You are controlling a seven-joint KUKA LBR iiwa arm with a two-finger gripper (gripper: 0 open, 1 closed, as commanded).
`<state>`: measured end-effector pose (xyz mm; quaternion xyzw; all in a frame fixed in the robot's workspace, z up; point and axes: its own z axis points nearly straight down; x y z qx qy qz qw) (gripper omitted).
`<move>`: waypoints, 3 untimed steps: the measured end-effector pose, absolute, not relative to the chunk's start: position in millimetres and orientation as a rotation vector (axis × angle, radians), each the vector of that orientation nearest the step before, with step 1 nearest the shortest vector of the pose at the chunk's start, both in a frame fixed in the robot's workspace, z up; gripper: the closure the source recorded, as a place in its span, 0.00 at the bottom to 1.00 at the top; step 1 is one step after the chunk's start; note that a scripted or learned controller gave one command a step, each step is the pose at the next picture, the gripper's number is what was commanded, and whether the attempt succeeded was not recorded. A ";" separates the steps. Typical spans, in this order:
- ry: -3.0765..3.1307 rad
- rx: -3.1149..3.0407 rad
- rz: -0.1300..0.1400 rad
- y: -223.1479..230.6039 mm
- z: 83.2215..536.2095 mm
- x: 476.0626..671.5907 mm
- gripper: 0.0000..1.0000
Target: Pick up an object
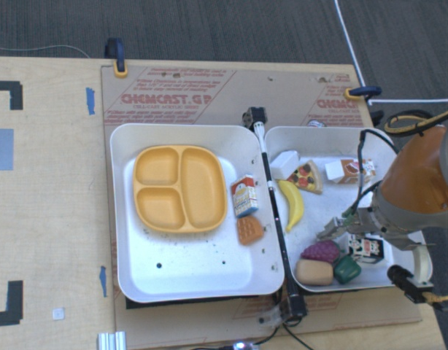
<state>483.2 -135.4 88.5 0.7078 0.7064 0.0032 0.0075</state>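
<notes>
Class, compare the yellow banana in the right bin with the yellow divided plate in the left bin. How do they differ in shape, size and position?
The banana is a slim curved piece; the divided plate is broad, rounded and split into three compartments. The banana is far smaller than the plate. The banana lies by the left wall of the right bin, among other toy foods; the plate lies in the left bin, apart from the two small items beside it. Both are yellow.

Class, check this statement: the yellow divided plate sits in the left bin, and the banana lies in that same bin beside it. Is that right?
Not quite. The camera view shows the yellow divided plate in the left bin, but the banana lies in the right bin, just past the shared wall, below the pizza slice.
</notes>
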 end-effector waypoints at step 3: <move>2.198 2.207 -0.003 -118.8 102.7 621.8 0.00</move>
